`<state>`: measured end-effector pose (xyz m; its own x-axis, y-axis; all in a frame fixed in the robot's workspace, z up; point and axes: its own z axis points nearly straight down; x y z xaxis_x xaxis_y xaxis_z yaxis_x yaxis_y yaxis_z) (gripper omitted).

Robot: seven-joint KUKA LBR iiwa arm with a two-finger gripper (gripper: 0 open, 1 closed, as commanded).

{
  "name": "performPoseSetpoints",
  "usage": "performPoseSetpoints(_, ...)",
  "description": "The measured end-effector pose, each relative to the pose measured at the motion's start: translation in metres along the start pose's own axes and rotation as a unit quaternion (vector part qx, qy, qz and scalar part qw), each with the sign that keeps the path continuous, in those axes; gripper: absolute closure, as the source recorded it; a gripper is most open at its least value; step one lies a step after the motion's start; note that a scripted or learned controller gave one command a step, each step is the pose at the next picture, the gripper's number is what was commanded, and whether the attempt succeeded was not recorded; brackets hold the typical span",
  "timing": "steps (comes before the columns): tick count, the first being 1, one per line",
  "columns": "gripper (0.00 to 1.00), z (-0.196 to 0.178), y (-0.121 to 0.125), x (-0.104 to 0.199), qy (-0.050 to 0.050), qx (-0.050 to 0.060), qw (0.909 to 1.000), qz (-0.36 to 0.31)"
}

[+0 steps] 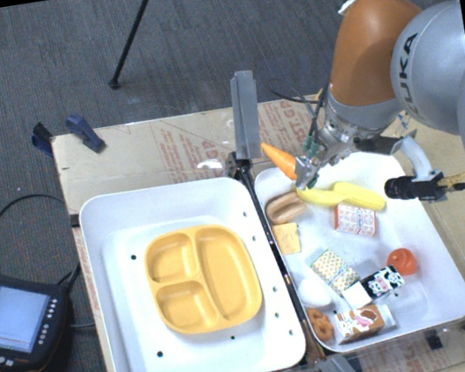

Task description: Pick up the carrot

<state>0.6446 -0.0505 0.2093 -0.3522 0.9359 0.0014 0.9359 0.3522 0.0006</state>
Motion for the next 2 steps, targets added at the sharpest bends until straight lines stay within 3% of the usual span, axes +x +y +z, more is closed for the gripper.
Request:
performPoseSetpoints(1,1.0,-0.004,0.014,0.038,0.0,0.001,0.9989,0.048)
performPoseSetpoints(2,1.0,-0.015,0.012,0.033,-0.001,0.002,0.9534,0.302)
